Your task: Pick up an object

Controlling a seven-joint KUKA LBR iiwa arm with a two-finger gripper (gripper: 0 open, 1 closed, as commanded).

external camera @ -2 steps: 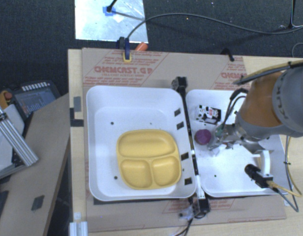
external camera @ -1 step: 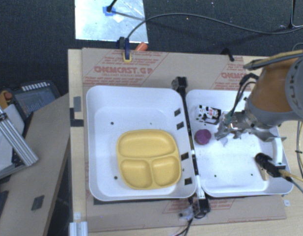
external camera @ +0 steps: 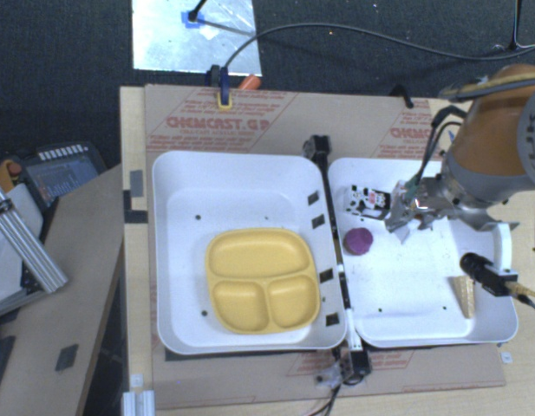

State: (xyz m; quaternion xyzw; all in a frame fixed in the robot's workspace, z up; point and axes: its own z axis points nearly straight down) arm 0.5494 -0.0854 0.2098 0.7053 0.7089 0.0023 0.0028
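The approach step is judged to be in hand: nothing is seen gripped, and an object has yet to be closed upon. Far to the claw's left, a yellow three-compartment plastic tray [external camera: 263, 280] is laid flat in the left shallow white plastic bin [external camera: 176, 232]. Just left of the claw and slightly toward the near edge, a small round purple ball [external camera: 359, 241] is found on the floor of the right shallow white plastic bin [external camera: 423, 315], close to the claw but apart from it. A small white item with black and red marks [external camera: 367, 199] lies just left of the claw, toward the far edge. The claw [external camera: 401, 221] is held low over that bin; whether it is open or closed cannot be told. Well apart to its right, toward the near edge, a tan ridged cone [external camera: 465, 295] is seen. Next, it is judged that the claw would need to be shifted left over the ball, lowered and closed.
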